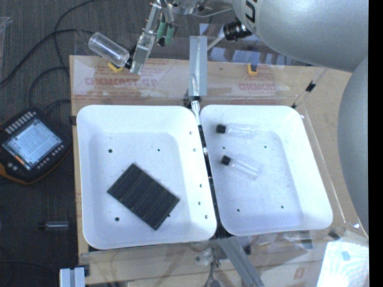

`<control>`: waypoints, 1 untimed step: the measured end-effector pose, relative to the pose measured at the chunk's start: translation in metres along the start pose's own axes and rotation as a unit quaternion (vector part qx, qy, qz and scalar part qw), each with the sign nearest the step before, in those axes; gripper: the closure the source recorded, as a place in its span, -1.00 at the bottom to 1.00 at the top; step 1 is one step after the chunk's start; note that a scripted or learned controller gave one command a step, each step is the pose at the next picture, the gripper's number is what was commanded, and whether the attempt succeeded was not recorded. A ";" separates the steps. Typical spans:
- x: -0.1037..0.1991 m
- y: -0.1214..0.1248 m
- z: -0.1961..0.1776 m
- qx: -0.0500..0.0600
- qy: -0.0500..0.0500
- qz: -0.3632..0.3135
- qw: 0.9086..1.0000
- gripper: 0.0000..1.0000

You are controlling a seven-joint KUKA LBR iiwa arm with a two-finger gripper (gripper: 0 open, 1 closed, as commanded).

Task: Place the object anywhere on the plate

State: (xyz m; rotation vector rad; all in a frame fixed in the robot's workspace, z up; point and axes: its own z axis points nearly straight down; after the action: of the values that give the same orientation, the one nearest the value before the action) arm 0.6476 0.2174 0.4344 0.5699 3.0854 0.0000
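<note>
Above the left bin — a clear vial [108, 47] between the fingers [128, 64].

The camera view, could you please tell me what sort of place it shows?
Probably a robotics lab test bench: two white bins side by side, clear vials, a dark ridged plate, and a teach pendant on the floor.

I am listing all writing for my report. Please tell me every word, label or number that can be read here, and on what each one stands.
"UK": large dark letters on the grey robot arm, cut off at the top edge.
Faded red print on the cardboard behind the bins: too blurred to read.
Screen of the handheld pendant: too small to read.
</note>
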 end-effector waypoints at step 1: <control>-0.001 0.000 -0.009 0.001 -0.002 0.001 1.000 1.00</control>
State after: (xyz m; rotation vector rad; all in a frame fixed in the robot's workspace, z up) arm 0.6484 0.2170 0.4438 0.5723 3.0811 -0.0035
